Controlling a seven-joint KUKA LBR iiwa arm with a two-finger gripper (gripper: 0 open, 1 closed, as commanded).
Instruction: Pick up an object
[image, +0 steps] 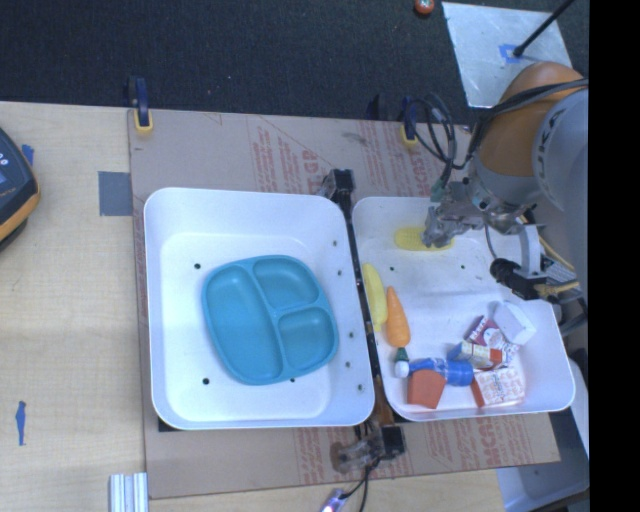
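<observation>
Lemon slice (409, 238), a flat yellow piece, lies at the far end of the right bin (560, 400), close to the bin's back wall. Gripper (440, 232) is down at the slice's right edge, touching or nearly touching it; whether it is released or clenched cannot be told from this view, and nothing is visibly held. Arm (530, 130) enters from the right, with cables looping behind it above the bin. Near side of the same bin is crowded: a banana (374, 292) lies along the left wall, a carrot (397, 317) just beside it, both well apart from the slice. Further forward sit a blue bottle (445, 371), a red block (426, 388) touching it, and a cluster of small cartons (495, 365) at the right corner. Floor between the slice and these items is bare white, so nothing crowds the slice itself. Left bin (165, 300) holds a blue divided plate (270, 318), lying flat and slightly turned. Both bins rest on a cardboard sheet (250, 150) clamped to the bench (60, 300).
</observation>
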